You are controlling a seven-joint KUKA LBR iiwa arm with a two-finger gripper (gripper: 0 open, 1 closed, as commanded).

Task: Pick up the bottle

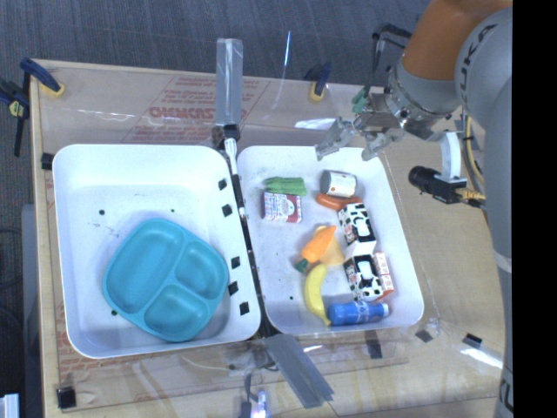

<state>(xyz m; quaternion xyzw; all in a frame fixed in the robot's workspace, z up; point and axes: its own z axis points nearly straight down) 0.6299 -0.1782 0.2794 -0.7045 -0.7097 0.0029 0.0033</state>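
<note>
Dark grey carpet runs behind a bench (130, 103) with a clear sheet over it, and two white bins sit side by side on top. Over in the left bin (78, 172) there's just a teal divided plate (165, 277), sitting toward the near side. The right bin (396, 225) is way busier: a green packet (285, 185) at the far end, a small red and white carton (282, 207) just nearer, an orange fruit-looking thing (320, 246), and a banana (314, 289) below that. A small can (339, 183) lies by the far right, with an orange carrot-like piece (332, 202) next to it and two cow-print cartons (357, 225) (369, 275) running down the right wall. The bottle (357, 312), blue with a white cap, lies on its side in the near right corner, touching the banana. The gripper (352, 144) hangs above the bin's far edge with its fingers spread apart, nothing between them, well away from the bottle.
</note>
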